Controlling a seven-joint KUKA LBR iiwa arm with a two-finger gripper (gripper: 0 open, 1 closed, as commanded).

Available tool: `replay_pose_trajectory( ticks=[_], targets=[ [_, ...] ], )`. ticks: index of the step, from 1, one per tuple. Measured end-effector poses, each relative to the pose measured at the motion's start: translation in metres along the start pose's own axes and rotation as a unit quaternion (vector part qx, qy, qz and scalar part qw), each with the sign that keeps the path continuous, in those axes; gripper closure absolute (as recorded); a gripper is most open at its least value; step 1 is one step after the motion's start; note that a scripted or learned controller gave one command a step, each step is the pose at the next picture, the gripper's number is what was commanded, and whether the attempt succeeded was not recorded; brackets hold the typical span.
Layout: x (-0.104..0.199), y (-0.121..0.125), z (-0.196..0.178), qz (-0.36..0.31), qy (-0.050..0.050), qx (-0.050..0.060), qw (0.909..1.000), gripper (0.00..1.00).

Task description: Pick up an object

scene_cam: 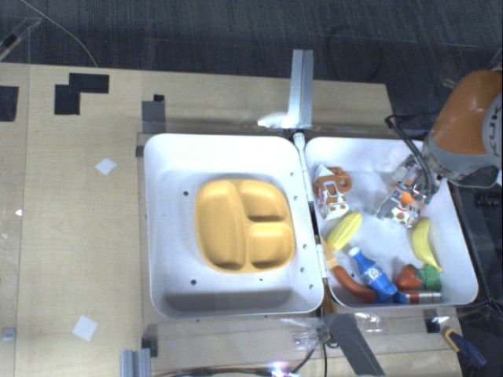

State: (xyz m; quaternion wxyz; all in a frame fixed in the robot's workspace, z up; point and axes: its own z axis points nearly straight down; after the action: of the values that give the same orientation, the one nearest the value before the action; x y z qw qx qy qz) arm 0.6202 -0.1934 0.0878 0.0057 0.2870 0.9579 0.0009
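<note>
1. Wooden bench (78, 250), whose near edge lies closest to the viewer, is seen bearing both bins side by side.
2. A left bin (157, 234) is occupied by a yellow divided tray (244, 225), laid flat at its middle.
3. A right bin (369, 151) is seen touching the left one along a shared rim; the loose objects are gathered in it.
4. The arm (468, 124) is reached in from the right, its orange band above the bin's far right corner.
5. The gripper (407, 191) is lowered over the right bin's far right part, just above a small orange-and-white item (405, 210); whether it is open, closed or gripping anything cannot be told.
6. A banana (424, 243) is laid near the right wall, just beside that item.
7. An orange-and-white cup (332, 193) and a yellow oblong object (344, 230) are placed by the left wall.
8. A blue bottle (371, 273), a red sausage (350, 281) and a red-and-green piece (415, 276) are clustered along the near wall.
</note>
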Motion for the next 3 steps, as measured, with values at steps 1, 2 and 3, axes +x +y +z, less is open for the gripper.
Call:
replay_pose_trajectory(
  ticks=[1,2,3],
  targets=[
    [0.051,-0.049,-0.002,-0.099,0.0,0.0,0.9951,0.0],
    [0.031,-0.035,-0.013,0.025,0.001,0.001,0.9997,0.0],
    [0.031,-0.035,-0.012,0.025,0.001,0.001,0.9997,0.0]
  ],
)
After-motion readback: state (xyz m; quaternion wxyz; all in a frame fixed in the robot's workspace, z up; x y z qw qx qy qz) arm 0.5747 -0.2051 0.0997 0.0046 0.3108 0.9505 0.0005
